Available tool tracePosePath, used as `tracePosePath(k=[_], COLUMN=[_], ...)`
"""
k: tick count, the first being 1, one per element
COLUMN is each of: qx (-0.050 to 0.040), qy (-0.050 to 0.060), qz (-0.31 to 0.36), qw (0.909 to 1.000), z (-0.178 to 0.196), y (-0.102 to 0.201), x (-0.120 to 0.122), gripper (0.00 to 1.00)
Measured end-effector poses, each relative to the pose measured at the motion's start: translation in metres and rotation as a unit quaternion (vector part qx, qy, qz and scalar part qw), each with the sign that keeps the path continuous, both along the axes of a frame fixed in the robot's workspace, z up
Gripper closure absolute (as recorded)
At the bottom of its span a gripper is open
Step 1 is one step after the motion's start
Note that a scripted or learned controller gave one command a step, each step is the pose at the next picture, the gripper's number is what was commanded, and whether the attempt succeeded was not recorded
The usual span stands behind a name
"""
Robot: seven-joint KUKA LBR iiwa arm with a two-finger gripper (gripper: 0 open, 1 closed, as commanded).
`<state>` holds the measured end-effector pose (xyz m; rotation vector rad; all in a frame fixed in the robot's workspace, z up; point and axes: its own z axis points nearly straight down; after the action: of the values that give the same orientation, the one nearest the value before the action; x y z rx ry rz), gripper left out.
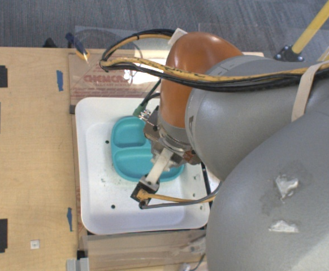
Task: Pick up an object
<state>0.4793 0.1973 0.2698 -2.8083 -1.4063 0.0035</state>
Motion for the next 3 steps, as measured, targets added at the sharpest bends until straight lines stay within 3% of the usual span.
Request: tracePosePath(k=[1, 2, 3], qx=[-0.0013, -0.0015, 0.0027], qy=[0.002, 0.000, -0.004], qz=[-0.135, -0.287, -0.324], qw=[0.9908, 0.9578, 0.9459], z=[-0.032, -0.075, 0.045], y=[0.028, 0.027, 0.028], x=[0.000, -0.001, 0.001], gripper=[1.00, 1.00, 1.00])
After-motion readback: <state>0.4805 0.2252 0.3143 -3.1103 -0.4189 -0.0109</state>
